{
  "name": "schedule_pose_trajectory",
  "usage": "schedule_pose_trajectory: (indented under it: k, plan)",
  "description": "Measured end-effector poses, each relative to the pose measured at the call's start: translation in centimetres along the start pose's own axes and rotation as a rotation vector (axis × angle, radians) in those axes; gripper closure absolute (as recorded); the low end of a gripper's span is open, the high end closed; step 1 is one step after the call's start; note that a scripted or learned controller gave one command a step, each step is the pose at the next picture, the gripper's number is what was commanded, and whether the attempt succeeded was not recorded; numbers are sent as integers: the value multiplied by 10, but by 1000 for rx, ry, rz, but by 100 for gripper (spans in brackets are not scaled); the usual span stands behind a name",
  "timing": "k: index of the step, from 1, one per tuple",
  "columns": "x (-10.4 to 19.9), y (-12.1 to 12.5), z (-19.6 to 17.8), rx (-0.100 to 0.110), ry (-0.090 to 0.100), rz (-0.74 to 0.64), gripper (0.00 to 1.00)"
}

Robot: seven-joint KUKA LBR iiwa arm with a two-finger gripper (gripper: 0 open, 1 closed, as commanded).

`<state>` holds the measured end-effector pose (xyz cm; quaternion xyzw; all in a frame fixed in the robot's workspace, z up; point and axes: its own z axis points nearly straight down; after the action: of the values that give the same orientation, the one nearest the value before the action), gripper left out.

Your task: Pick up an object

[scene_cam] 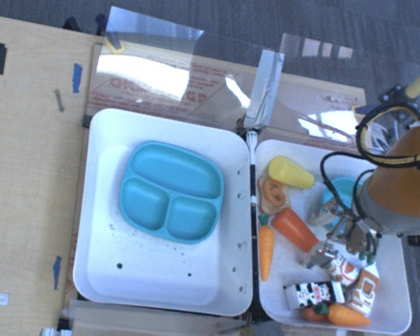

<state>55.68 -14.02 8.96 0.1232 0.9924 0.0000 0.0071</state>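
bench [9, 168]; left white bin [91, 247]; right white bin [399, 305]; side by side

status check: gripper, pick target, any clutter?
Gripper low in right bin, grip unclear. Red-orange pepper beside it. Carrot, yellow toy, cartons crowd close.

Bright, even overhead light glares off the clear plastic sheet [209, 82] behind the shallow white bins [98, 208], shadows stay faint, and the focus is slightly soft throughout.
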Motion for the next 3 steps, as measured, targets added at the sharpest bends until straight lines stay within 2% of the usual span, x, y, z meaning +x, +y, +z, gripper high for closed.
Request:
schedule_pose_trajectory:
  k: [1, 2, 3]
  plan:
    - [-48, 36, 2, 1, 4, 178, 0]
    - [-49, 56, 2, 8, 7, 187, 0]
    - [-53, 59, -12, 2, -6, 184, 100]
